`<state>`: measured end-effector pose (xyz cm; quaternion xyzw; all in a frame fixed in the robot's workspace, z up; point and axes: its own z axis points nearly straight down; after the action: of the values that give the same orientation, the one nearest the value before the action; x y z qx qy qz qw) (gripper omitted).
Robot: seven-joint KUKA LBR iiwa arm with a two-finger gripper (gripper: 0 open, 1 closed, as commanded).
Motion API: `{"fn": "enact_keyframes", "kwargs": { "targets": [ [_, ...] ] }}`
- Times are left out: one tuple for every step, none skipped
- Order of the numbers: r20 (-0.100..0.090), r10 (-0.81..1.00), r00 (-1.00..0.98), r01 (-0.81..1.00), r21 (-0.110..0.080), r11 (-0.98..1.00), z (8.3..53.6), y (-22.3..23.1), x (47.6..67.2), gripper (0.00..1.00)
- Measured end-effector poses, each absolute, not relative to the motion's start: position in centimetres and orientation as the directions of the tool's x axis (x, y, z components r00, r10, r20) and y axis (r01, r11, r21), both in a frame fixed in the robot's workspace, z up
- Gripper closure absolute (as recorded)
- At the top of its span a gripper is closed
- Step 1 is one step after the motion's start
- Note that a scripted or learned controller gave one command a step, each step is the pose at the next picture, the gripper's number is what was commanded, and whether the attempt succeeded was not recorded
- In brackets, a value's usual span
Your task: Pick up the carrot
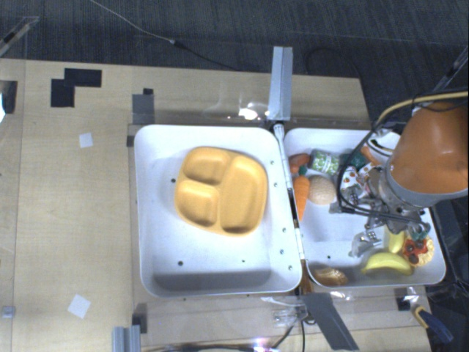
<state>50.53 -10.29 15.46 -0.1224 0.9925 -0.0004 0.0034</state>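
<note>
The carrot [301, 195] lies in the right bin [322, 249], close against its left wall, with its long axis running along that wall, up and down in the camera view. The claw [370, 237] hangs over the middle of the same bin, so the carrot is to its left and a little farther up. I cannot tell how far the claw is open, nothing is seen between its fingers, and no label or writing can be read.

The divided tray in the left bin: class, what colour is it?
Yellow-orange all over; the tray shows plainly in the camera view.
</note>
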Motion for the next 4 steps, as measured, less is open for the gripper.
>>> {"fn": "enact_keyframes", "kwargs": {
  "targets": [
    [-0.011, -0.195, -0.981, -0.195, 0.001, 0.981, 18.6, -1.6, 50.3, 0.00],
    [-0.010, -0.041, -0.999, -0.041, 0.001, 0.999, 18.6, -1.0, 52.8, 0.00],
    [-0.009, 0.005, -1.000, 0.005, 0.002, 1.000, 18.6, 0.7, 56.5, 0.00],
    [-0.011, -0.086, -0.996, -0.086, 0.000, 0.996, 18.7, 0.2, 58.2, 0.00]
  ]
}}
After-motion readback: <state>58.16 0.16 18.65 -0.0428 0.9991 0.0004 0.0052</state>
